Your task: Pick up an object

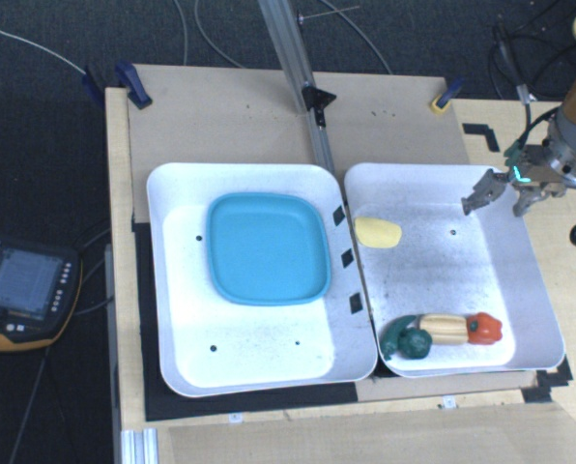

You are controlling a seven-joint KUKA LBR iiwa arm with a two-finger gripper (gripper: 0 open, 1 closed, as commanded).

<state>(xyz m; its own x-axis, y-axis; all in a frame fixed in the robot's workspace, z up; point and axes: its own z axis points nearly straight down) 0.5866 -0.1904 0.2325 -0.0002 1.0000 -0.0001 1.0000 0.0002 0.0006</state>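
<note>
I see tool [502,194] poised over far right corner of right bin [544,288], fingers spread wide, nothing between them. My pick: yellow lump [378,232], lying alone, well to tool's left and slightly nearer camera. Plan: travel left, centre over lump, drop straight, close. Green, tan, red toys [441,333] clustered at near wall, well apart from tool; crowded, poorer choice. Blue tray [269,247] in left bin, further off.

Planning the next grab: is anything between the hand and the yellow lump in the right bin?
Nothing visible: bare white bin floor lies between the hand and the pale yellow rounded lump.
</note>
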